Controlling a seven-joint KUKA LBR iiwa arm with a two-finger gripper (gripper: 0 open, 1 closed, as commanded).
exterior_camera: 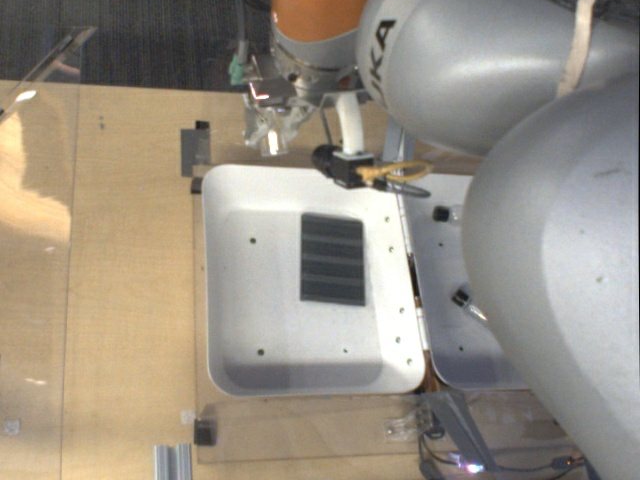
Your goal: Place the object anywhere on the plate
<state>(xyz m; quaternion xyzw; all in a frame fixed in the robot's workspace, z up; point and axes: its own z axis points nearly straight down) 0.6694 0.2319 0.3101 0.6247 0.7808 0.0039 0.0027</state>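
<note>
claw above bin's far rim | dark ridged object, maybe plate, well apart mid-bin

Smooth grey arm shell, plastic or painted metal by the look, with a soft sheen; glossy orange band above the wrist. Bright bare metal at the tool, catching light. Left bin of smooth white plastic, faintly glossy, with a matt dark grey ribbed plate lying in it. Table of pale wood-look board, satin finish, with patches of glare. Beyond the table, dark floor, rough and matt like carpet.
</note>
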